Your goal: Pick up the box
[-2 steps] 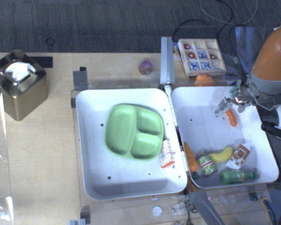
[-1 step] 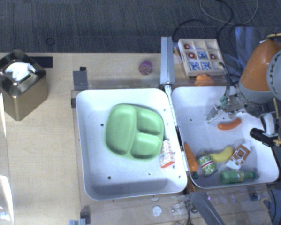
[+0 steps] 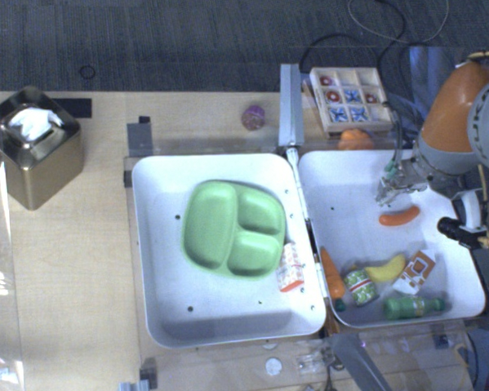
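Box (image 3: 417, 270) is lying tilted in the right bin (image 3: 342, 189), near its front right corner, white with an orange-brown patterned face. Banana (image 3: 385, 269) is sitting just beside it on the left, bottle (image 3: 412, 306) just in front, can (image 3: 360, 288) and carrot (image 3: 333, 276) further left (carrot against the bin's left wall). Sausage (image 3: 399, 217) is lying well behind the box. Gripper (image 3: 397, 182) is hovering behind the sausage, well apart from the box; nothing visible between its fingers, and I cannot tell how far the jaws are open. Left bin (image 3: 162, 260) is holding a green tray (image 3: 232, 226) and a packet (image 3: 291, 268).
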Tool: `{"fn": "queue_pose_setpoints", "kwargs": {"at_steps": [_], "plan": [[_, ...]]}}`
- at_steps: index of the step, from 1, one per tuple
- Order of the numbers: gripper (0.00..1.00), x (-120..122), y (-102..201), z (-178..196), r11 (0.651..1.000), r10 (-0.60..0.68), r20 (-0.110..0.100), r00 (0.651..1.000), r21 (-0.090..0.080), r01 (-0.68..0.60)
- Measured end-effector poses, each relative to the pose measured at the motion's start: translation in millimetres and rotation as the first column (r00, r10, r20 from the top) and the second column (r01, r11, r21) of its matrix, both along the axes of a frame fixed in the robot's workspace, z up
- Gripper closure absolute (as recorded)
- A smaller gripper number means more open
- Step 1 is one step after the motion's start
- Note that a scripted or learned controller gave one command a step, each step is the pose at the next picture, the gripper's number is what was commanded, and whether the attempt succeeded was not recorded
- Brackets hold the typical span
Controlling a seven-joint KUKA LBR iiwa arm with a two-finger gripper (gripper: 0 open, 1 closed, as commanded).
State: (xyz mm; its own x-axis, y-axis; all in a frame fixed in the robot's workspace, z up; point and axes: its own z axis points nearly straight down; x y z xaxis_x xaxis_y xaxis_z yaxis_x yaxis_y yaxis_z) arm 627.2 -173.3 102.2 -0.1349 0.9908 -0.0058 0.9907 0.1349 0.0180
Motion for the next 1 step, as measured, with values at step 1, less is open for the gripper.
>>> {"fn": "queue_pose_setpoints", "kwargs": {"at_steps": [1], "plan": [[1.00, -80.6, 32.7, 53.3, 0.926, 0.378, -0.012, 0.926, 0.000, -0.378]]}}
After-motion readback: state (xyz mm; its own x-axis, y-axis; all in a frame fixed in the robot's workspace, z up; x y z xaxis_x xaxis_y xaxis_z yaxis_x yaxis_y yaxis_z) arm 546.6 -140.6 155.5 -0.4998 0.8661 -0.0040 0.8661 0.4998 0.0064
